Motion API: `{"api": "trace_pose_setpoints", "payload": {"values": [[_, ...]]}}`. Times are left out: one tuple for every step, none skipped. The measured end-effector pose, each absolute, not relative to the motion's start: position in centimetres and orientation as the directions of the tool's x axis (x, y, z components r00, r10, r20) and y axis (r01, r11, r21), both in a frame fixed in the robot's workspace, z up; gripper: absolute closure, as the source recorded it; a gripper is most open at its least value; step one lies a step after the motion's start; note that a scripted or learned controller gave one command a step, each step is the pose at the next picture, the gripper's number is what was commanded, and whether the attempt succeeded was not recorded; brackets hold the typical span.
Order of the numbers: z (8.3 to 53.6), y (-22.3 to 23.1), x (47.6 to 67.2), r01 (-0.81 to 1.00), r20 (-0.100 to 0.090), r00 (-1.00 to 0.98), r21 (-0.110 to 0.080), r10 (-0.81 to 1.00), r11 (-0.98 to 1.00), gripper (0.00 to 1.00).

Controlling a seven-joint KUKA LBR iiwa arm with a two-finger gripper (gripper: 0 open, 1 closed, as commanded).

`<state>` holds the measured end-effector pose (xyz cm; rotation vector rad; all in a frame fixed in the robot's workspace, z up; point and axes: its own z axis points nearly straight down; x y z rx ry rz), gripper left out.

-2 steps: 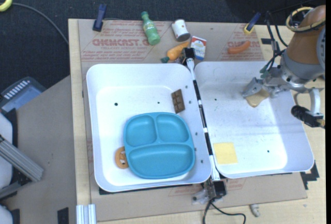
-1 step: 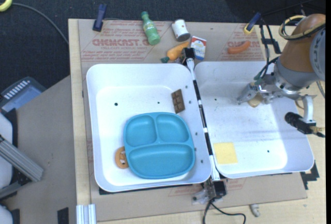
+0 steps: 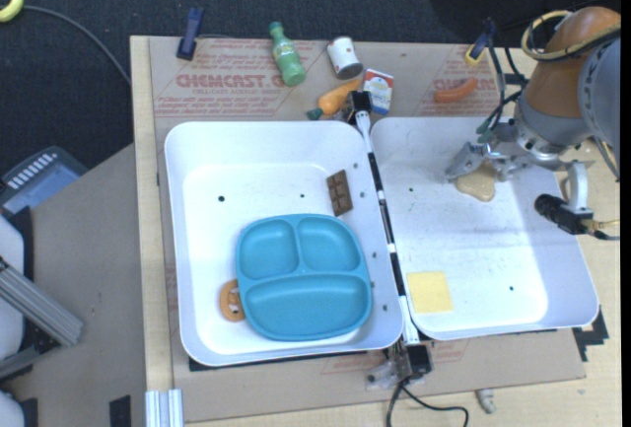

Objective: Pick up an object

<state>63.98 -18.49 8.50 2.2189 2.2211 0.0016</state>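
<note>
Gripper [image 3: 480, 166] is low over the back part of the right bin [image 3: 552, 312], directly above a small tan object [image 3: 479, 186]. 2 fingers [image 3: 459, 164] are splayed apart to either side of the object's upper edge; nothing is clamped between them.

Progress, as judged: approach made, grasp not made. The tan object lies on the bin floor. Closing and lifting remain.

Tan object: a rounded blob, partly hidden under the gripper. Its long axis cannot be read with confidence; the visible part looks slightly wider across the bin than deep.

Other candidates, relative to the tan object: yellow square [image 3: 430, 292] toward the front-left of the same bin; blue divided plate [image 3: 302, 275] in the left bin [image 3: 197, 218], with a brown bar [image 3: 339, 192] behind it.
</note>
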Motion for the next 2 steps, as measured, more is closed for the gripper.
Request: {"api": "trace_pose_setpoints", "payload": {"values": [[8.5, -15.4, 65.4, 1.0, 0.0, -0.001, 0.002, 1.0, 0.001, 0.0], [8.5, -13.7, 64.3, 1.0, 0.0, -0.001, -0.001, 1.0, 0.001, 0.0]]}}
